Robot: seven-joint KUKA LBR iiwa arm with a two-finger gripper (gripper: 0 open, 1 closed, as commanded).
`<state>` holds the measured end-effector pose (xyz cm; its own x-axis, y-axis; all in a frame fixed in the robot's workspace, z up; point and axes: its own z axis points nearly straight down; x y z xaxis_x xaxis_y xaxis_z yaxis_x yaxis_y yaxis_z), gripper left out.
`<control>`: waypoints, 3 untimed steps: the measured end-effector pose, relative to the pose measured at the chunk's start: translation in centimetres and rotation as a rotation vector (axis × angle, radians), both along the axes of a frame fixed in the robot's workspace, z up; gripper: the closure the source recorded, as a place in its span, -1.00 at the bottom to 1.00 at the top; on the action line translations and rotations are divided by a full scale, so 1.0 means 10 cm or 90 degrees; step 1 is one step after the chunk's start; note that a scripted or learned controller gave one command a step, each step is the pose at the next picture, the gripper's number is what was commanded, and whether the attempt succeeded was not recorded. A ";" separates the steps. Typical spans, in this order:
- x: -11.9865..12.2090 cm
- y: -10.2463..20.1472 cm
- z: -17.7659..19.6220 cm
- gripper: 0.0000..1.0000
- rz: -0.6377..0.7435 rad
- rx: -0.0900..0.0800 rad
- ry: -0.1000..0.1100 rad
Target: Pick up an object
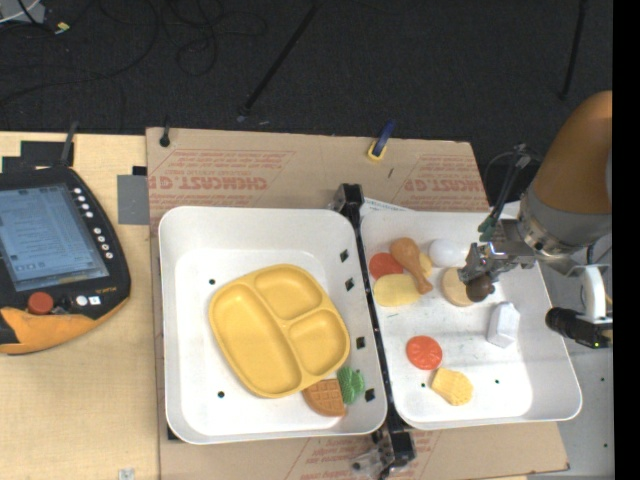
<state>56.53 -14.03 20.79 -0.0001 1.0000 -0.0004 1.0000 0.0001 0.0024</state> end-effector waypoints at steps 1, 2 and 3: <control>0.00 -0.01 0.20 1.00 0.000 0.001 0.002; 0.12 0.49 0.30 1.00 0.003 0.001 0.002; 0.25 1.10 0.26 1.00 0.003 0.001 0.002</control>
